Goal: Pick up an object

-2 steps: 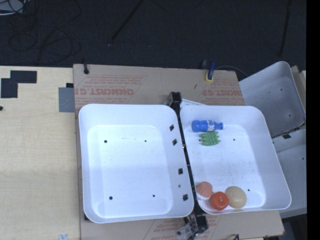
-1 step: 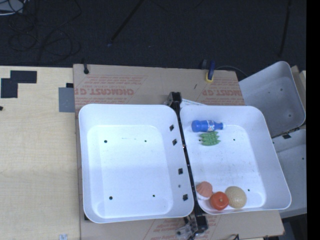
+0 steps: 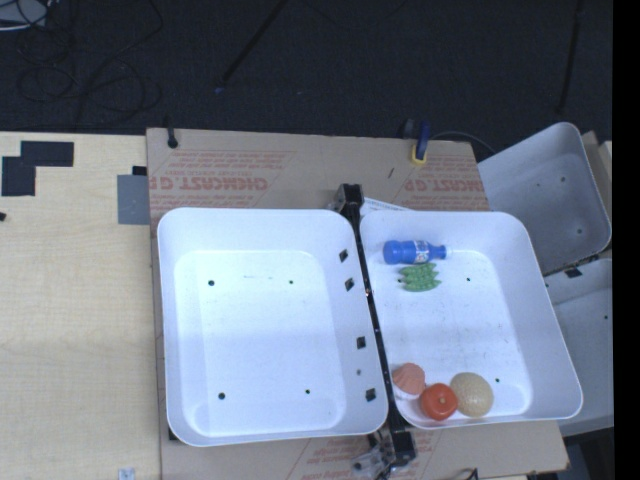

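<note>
Within right bin (image 3: 490,323): blue bottle (image 3: 412,252), green piece (image 3: 420,278); three round items (image 3: 438,400) at front edge; gripper state unclear

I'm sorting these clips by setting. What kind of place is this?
Probably a robotics lab bench set up for picking tests: two white bins sit clamped on cardboard, small toys such as a blue bottle lie in the right bin, and cables trail across the dark floor.

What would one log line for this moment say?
right bin: blue bottle, green item, pink shell, red ball, tan ball | none lifted
</note>
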### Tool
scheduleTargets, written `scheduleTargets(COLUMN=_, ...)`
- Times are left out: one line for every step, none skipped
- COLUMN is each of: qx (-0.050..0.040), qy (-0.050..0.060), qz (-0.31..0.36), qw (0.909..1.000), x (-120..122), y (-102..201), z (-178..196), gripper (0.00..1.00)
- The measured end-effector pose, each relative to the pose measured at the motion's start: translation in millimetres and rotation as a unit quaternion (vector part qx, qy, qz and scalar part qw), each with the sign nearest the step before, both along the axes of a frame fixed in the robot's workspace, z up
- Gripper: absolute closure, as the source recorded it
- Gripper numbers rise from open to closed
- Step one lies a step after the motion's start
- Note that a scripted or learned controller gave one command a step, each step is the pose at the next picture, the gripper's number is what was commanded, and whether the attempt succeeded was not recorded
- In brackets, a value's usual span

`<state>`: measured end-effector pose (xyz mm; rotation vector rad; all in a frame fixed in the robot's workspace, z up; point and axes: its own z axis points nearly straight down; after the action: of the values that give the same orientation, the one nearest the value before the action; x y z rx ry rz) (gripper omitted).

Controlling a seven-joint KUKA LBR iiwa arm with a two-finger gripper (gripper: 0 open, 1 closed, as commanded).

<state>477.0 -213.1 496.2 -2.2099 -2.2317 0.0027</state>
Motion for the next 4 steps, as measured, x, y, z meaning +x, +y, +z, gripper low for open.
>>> scheduleTargets(qx=0.0002, qy=0.000, qz=-0.001, qw=1.0000, x=-0.8, y=0.1, z=-3.4, gripper=1.00)
scheduleTargets(qx=0.0003, qy=0.001, qz=-0.003, qw=1.0000, x=-0.9, y=-0.1, z=-14.5, gripper=1.00)
scheduleTargets(qx=0.0006, qy=0.001, qz=-0.005, qw=1.0000, x=-0.8, y=0.0, z=-46.6, gripper=1.00)
scheduleTargets(qx=0.0007, qy=0.001, qz=-0.005, qw=1.0000, x=-0.8, y=0.3, z=-85.1, gripper=1.00)
